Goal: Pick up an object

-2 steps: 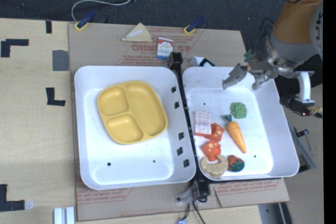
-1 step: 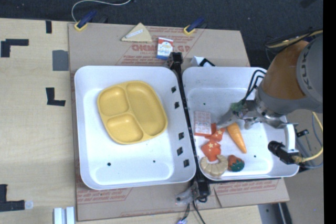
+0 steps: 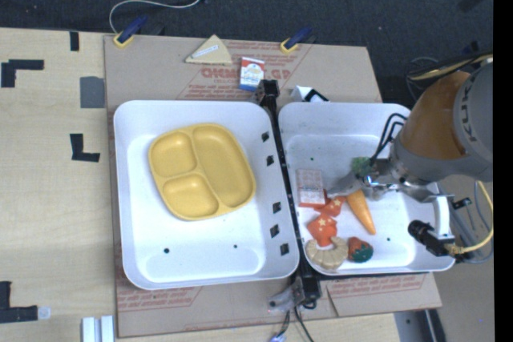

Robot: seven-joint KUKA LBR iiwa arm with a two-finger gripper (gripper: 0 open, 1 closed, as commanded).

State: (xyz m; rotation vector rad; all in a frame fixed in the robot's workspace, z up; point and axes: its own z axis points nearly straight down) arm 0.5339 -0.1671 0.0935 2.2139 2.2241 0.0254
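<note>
The arm reaches into the right bin [image 3: 401, 112], where the gripper [image 3: 358, 187] is low just above the orange carrot [image 3: 361, 212], but I cannot tell its state, and the other toy foods [image 3: 327, 240] lie near, while the yellow divided plate [image 3: 201, 170] rests in the left bin [image 3: 132, 196].

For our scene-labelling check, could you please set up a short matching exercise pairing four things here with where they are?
Things:
1. yellow tray
2. carrot
3. small carton
4. gripper

Places:
A. on the cardboard behind the bins
B. in the left bin
C. over the right bin, just above the carrot
D. in the right bin

Pairs: 1-B, 2-D, 3-A, 4-C
</note>
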